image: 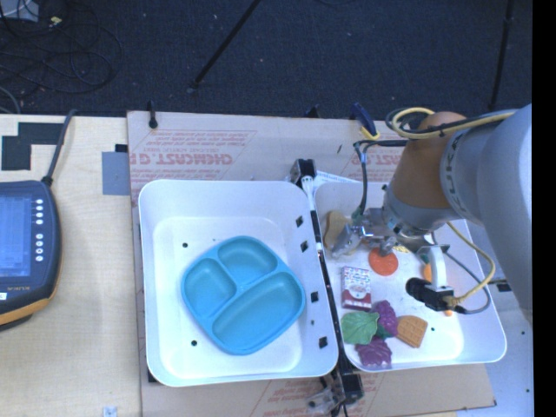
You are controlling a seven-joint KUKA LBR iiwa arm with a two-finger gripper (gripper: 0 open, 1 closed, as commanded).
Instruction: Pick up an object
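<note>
The claw [360, 233] hangs low in the right-hand white bin [486, 341], near a round orange-red toy [383, 262]; whether it grips anything I cannot tell. To do this well, centre it over one toy standing clear of the red-and-white carton [355, 287], then descend straight.

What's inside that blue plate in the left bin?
The blue plate has three compartments, and nothing lies in any of them. It hides part of the left bin floor beneath it.
</note>
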